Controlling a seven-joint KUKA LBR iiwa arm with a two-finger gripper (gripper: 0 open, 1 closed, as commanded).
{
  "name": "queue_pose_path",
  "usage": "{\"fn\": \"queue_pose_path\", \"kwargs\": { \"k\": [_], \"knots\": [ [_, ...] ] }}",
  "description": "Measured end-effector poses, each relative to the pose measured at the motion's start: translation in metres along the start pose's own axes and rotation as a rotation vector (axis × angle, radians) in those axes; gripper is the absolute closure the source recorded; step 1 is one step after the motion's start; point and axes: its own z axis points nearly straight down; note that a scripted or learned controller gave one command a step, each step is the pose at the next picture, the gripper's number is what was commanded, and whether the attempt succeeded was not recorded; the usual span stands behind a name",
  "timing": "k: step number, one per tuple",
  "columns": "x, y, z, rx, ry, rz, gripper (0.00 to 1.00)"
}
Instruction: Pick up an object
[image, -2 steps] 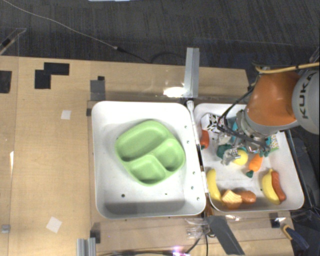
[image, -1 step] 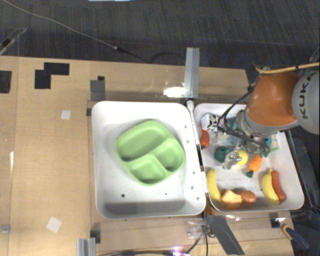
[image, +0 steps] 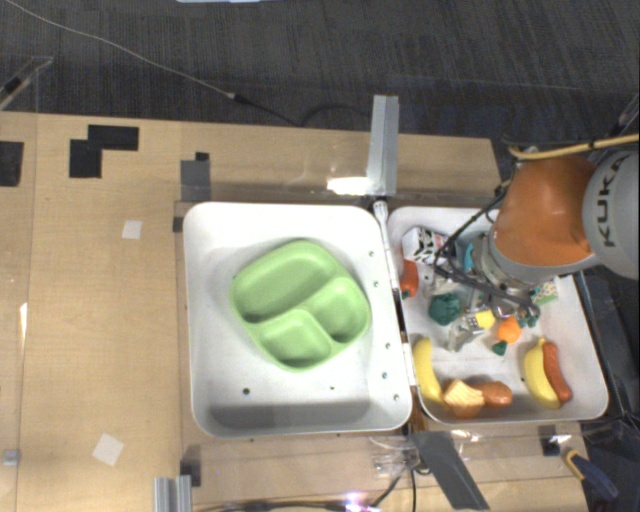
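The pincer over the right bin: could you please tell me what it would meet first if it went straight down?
Probably the small yellow toy beside the orange one, directly beneath the pincer; depth is unclear from this slanted view.

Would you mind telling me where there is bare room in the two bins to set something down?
The left bin has bare floor along its near edge and left side, around the green divided plate. The right bin is crowded: two bananas, a bread roll and small toys lie under the gripper.
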Motion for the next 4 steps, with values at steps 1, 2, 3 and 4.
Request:
{"fn": "queue_pose_path", "kwargs": {
  "k": [1,2,3,4],
  "knots": [
    [0.031,0.022,-0.001,0.002,-0.002,-0.054,0.00],
    [-0.052,-0.002,0.001,-0.002,0.015,0.041,0.00],
    [0.014,0.011,-0.001,0.000,0.003,0.069,0.00],
    [0.039,0.014,-0.002,0.001,-0.003,0.078,0.00]
  ]
}}
